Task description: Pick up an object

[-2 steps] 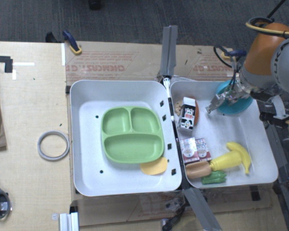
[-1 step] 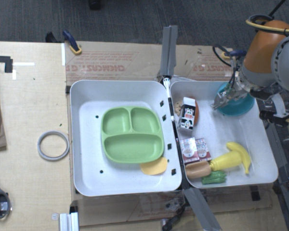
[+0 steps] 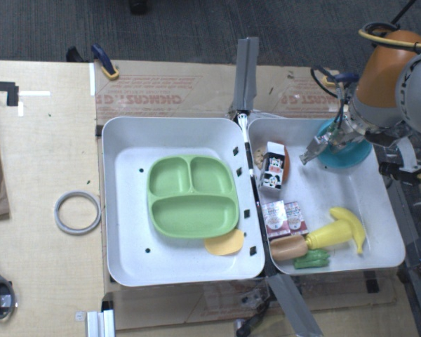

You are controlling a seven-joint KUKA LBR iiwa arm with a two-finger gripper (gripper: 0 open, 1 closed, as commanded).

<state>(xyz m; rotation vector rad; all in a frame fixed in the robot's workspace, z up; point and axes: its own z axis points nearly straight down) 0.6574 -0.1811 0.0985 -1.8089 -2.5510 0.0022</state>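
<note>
Hand [image 3: 310,154] hovers beside round teal bowl [image 3: 351,154], glossy plastic.

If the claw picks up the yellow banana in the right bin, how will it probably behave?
The banana looks like a smooth plastic toy, so it is probably light and stiff, perhaps slippery. Its curved, rounded shape may let it rock or turn when pushed. It touches the hot dog toy, which a push might move too.

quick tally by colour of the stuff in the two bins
Green: 2, the divided plate and a small green item
Yellow: 2, the banana and a flat yellow piece
Teal: 1, the bowl
Brown: 1, the hot dog
Printed packs: 2, an upright carton and a flat packet
Total: 8
</note>
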